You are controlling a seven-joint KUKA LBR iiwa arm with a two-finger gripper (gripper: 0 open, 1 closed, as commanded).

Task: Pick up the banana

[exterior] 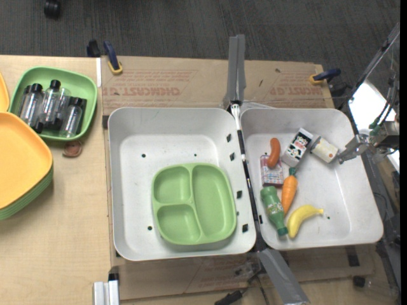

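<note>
The yellow banana (304, 219) lies near the front of the right bin (356, 230), its tip pointing right. An orange carrot (289, 192) and a green bottle (273, 210) lie just to its left, and the bottle's end touches the banana. My gripper (350, 154) is at the right bin's right wall, well behind and to the right of the banana. Its tip is close to a small white cylinder (324, 150). Nothing shows in the gripper.
The right bin also holds a red sausage (274, 152), a pink packet (271, 170) and a black-and-white carton (298, 146). A green divided tray (194, 203) sits in the left bin (127, 170). A green bowl of bottles (54, 103) and orange plates (22, 164) stand far left.
</note>
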